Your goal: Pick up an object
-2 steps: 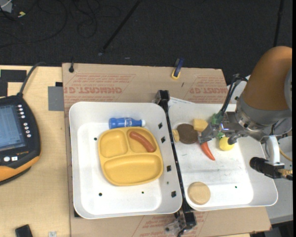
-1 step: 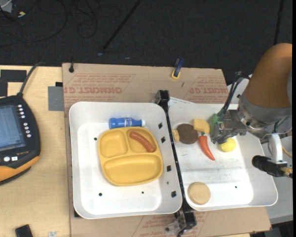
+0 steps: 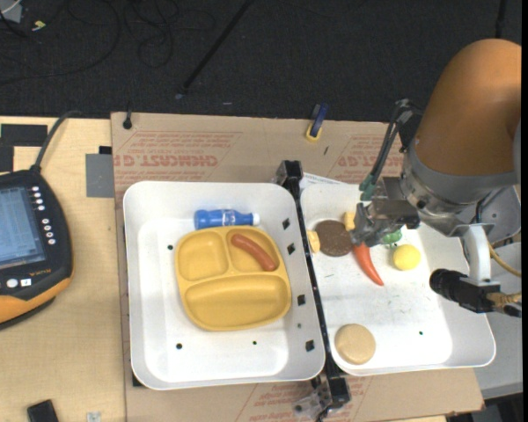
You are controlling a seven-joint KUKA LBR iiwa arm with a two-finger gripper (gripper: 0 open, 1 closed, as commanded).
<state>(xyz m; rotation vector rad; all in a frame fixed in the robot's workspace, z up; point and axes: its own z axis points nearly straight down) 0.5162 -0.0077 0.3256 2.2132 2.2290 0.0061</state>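
A round tan bun-shaped toy [image 3: 355, 342] lies in the right white bin [image 3: 440, 345], well below the gripper [image 3: 370, 229]. Just under the gripper, an orange plastic carrot [image 3: 368, 263] lies with its long axis slanting, its tip pointing away toward the lower right. I cannot tell whether the gripper is open or closed. A brown disc [image 3: 332, 238] sits to its left, a yellow ball [image 3: 407, 257] to its right. Bare bin floor lies between carrot and bun.

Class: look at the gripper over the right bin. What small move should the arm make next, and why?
Probably a short descent. The gripper sits low in the right bin just above the orange carrot, beside the brown disc; nothing shows between its fingers.
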